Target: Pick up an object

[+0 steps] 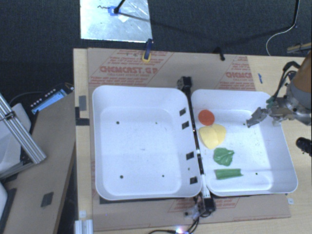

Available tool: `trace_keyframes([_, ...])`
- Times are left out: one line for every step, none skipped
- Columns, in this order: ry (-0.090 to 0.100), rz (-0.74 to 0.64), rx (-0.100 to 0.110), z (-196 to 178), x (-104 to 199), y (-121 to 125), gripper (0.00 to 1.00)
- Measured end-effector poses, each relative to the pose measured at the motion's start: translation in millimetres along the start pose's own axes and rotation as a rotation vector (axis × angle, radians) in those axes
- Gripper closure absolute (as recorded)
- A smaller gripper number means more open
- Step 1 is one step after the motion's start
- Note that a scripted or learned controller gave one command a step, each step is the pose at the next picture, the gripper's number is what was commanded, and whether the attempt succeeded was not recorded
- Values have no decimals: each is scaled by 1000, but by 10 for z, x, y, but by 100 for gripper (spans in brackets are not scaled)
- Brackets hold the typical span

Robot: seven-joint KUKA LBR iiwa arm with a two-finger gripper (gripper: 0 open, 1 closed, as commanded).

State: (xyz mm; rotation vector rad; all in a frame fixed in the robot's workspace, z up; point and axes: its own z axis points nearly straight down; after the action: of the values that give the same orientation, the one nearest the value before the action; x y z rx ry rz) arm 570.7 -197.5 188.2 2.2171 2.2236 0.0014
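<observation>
While arm partly cut off, tool (254, 119) blurred, above right bin (278, 152).

Both white bins, the left bin (141, 140) and the right bin (273, 150), are looking like smooth, faintly glossy plastic. The orange ball (206, 116), yellow piece (213, 136), green lump (223, 155) and green bar (227, 173) are appearing as matt plastic or rubber. The end effector (254, 119) is showing dull grey metal. The printed board (131, 69) under the bins is looking like matt cardboard, and the bench (48, 145) like pale wood. A silvery sheet (115, 13) is gleaming like foil on rough dark carpet (34, 33).
</observation>
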Motion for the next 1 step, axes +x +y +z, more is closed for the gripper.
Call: trace_keyframes([8, -5, 13, 648, 852, -821, 0])
